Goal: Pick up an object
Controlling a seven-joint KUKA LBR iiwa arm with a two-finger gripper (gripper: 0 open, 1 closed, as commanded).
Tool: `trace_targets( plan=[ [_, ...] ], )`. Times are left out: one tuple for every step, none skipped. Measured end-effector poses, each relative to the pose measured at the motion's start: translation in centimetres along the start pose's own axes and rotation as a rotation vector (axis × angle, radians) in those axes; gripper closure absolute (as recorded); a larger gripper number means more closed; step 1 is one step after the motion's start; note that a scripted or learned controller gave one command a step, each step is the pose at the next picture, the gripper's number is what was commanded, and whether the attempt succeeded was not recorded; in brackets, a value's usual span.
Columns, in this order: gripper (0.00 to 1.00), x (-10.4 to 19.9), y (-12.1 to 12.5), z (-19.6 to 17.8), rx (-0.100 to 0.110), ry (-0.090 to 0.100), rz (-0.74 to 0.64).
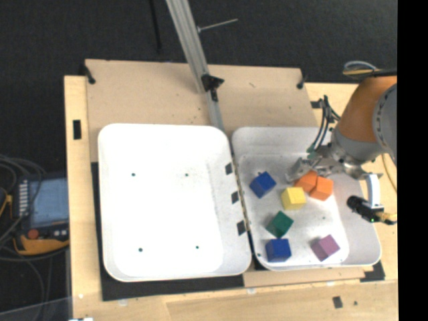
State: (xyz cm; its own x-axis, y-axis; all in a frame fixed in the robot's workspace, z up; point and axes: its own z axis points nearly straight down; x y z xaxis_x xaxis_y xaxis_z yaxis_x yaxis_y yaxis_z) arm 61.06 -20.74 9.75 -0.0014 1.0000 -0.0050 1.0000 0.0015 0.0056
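Bench front: bare strip of pale wooden bench top (200, 306) lies nearest the camera, below both bins
Left bin: shallow white plastic bin (167, 199) with rounded corners, a few small dark dots on its floor
Right bin: shallow white plastic bin (358, 246) just beside the left one, holding all the blocks
Lower blue block: small blue cube (278, 249) near the front wall of the right bin
Purple block: small purple cube (325, 247) to the right of the lower blue cube, near the front right corner
Green block: small dark green cube (279, 224) just above the lower blue cube
Yellow block: small yellow cube (293, 198) mid-bin, touching or almost touching the orange one
Orange block: small orange cube (315, 185) right of the yellow cube, partly under the gripper
Upper blue block: second small blue cube (263, 184) left of the yellow one, standing apart
Arm: grey arm with orange band (364, 116) reaching in from the right, over the rear right part of the right bin
Gripper: two-finger gripper (309, 169) low over the orange cube, at its rear edge
Jaws: cannot tell whether spread or closed; no block is seen between them
Mast: slanted grey metal rail (190, 42) rising from behind the bins
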Motion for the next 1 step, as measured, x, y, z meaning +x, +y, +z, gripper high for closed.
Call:
trace_targets(
  plan=[
    [1.00,-0.06,0.04,-1.22,-0.002,0.001,0.001]
  ],
)
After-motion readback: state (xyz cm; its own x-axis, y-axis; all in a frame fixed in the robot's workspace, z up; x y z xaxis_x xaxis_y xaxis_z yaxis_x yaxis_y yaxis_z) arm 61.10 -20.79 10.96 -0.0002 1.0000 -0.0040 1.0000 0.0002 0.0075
